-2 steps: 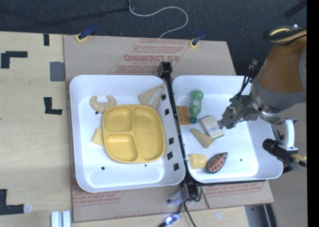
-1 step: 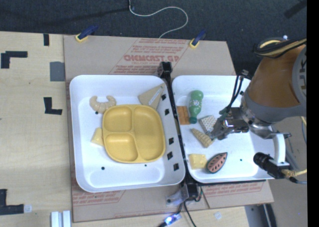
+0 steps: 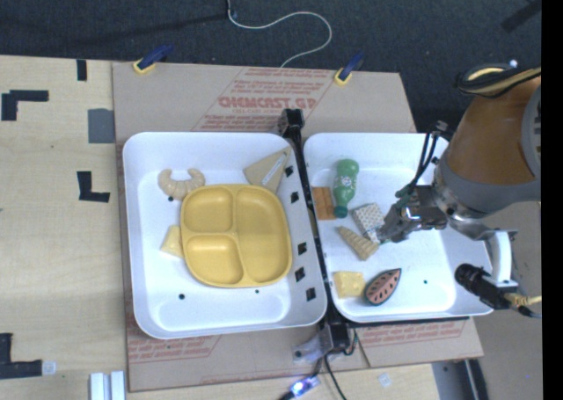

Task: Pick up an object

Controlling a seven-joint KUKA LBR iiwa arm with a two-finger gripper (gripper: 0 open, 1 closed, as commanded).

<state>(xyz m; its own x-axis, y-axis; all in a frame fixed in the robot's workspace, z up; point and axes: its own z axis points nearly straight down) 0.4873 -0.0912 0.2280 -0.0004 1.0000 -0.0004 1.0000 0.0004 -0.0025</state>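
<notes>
While the grey gripper hangs low in the right white bin, just right of a grey patterned block and a tan wedge, this looks like the approach step; finger spread I cannot tell. Next: descend squarely over one piece and close.

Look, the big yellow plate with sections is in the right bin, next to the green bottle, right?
Not quite. The camera view shows the yellow plate in the left bin. The green bottle stands in the right bin, across the divider from it. The plate is big, yellow and sectioned, as you said.
</notes>
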